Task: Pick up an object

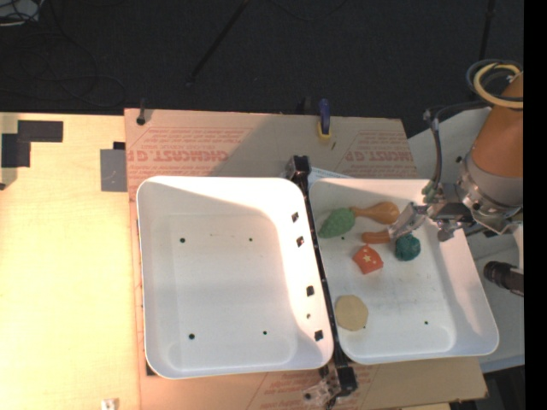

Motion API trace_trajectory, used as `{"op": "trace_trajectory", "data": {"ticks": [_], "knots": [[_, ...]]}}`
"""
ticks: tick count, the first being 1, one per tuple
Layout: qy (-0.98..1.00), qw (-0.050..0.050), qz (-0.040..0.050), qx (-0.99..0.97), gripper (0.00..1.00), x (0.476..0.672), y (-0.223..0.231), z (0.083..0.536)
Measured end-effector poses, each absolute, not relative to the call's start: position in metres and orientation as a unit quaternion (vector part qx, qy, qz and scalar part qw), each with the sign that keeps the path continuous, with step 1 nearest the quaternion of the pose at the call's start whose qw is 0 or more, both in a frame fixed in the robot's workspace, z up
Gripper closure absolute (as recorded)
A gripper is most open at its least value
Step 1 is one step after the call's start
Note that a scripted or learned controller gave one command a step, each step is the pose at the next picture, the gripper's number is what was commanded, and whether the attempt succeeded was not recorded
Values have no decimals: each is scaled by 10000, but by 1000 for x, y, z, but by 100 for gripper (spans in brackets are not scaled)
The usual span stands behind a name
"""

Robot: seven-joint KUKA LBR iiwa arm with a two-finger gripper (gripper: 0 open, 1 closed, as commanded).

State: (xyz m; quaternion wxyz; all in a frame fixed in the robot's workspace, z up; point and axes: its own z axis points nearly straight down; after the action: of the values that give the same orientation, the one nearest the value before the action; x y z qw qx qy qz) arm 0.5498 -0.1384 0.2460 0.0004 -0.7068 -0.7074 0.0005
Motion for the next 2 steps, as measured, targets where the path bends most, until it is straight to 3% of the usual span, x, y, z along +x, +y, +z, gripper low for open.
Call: {"op": "trace_trajectory", "data": {"ticks": [1, 2], "knots": [[-7074, 17, 12, -7068, 0, 573, -164, 140], [-7084, -56, -35, -7058, 0, 598, -139, 115]]}}
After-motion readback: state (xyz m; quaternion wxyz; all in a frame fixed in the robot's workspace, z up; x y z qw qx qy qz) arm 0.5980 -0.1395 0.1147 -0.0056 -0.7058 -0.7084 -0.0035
